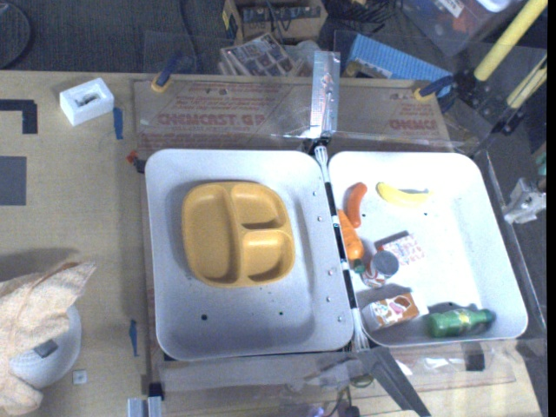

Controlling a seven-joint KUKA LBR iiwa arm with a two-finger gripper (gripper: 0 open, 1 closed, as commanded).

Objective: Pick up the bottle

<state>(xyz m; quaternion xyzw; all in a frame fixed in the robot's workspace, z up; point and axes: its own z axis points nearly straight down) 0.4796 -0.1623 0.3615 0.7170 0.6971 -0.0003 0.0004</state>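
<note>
Green plastic bottle (459, 321) lies on its side in the right-hand shallow white bin (486, 233), hard against the near wall, towards the near right corner. Its darker cap end points right, towards the corner.

Jaws: cannot tell their state; nothing here shows whether they stand wide or narrow. Pick not yet begun, by the look of it; bottle sits untouched.

Neighbours in the same bin: a small flat brown-and-white packet (393, 308) just left of the bottle, close or touching; a small round tin with a grey lid (380, 267) further in; a white printed card (407, 248) beside the tin; an orange carrot-shaped toy (352, 218) along the left wall; a yellow banana (401, 194) near the far side. The left-hand white bin (165, 302) holds a yellow three-compartment plastic tray (237, 233).

Risks, as I judge them:
- Bottle hugs the wall. One finger may land on the rim or wall instead of behind the bottle, so the closure meets nothing.
- Round body on its side: a glancing touch could roll it or squeeze it out along the wall.
- Packet close by: a descent aimed too far left may trap the packet, or take it up in place of the bottle.
- Grasp near the cap end would leave the load unbalanced, likely to tilt and slip on lifting.
</note>
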